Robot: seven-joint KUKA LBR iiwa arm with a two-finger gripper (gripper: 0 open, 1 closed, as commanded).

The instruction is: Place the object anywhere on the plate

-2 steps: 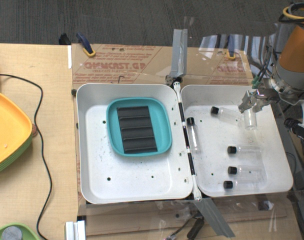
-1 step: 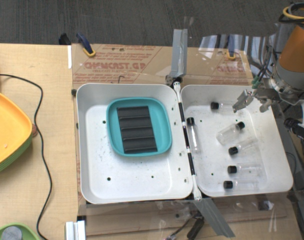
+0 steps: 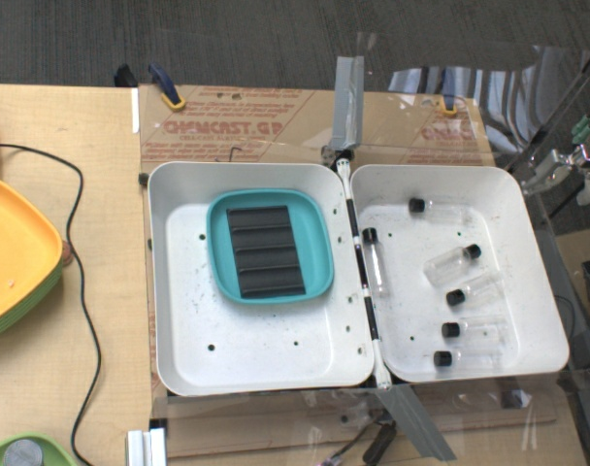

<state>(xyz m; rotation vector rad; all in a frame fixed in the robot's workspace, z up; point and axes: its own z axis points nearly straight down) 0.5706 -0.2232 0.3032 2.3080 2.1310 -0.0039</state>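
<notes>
A teal plate with rounded corners (image 3: 220,252) lies in the left bin (image 3: 179,348), toward its back middle. A black ribbed rectangular object (image 3: 266,250) lies flat on the plate, covering most of its centre. In the right bin (image 3: 528,338) lie several clear vials with black caps, among them one near the back (image 3: 416,205), one along the left wall (image 3: 372,253) and one near the front (image 3: 458,358).
Yellow and green dishes (image 3: 14,260) sit on the wooden bench at far left, with a black cable (image 3: 79,289) trailing beside them. Cardboard (image 3: 237,115) lies behind the bins. A metal bracket (image 3: 347,105) stands at the back between the bins.
</notes>
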